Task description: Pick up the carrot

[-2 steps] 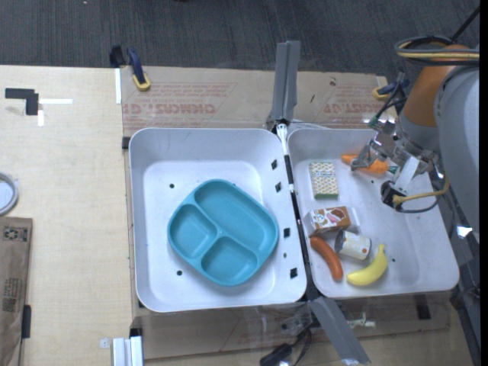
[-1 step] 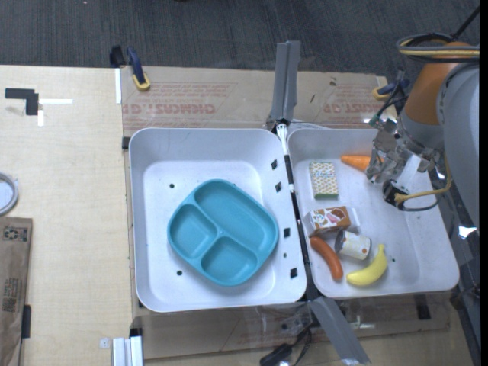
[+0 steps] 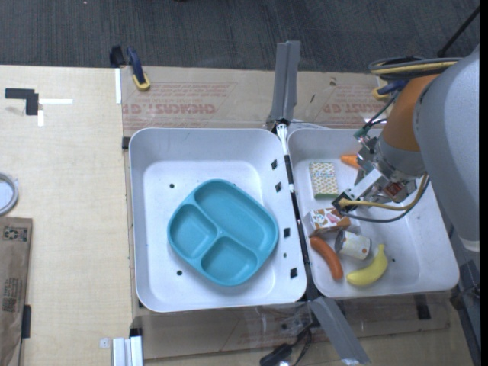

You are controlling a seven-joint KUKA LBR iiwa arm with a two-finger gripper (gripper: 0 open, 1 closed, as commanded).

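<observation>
Reaching in just right of the green packet (image 3: 322, 179), the gripper (image 3: 364, 166) covered most of the carrot (image 3: 348, 159); its grip state could not be told. Judged risk: an off-centre closure would push the carrot toward the packet.

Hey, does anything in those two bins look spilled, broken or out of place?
Nothing spilled or broken. The blue plate sits askew in the left bin, and the small carton lies tilted near the sausage.
</observation>
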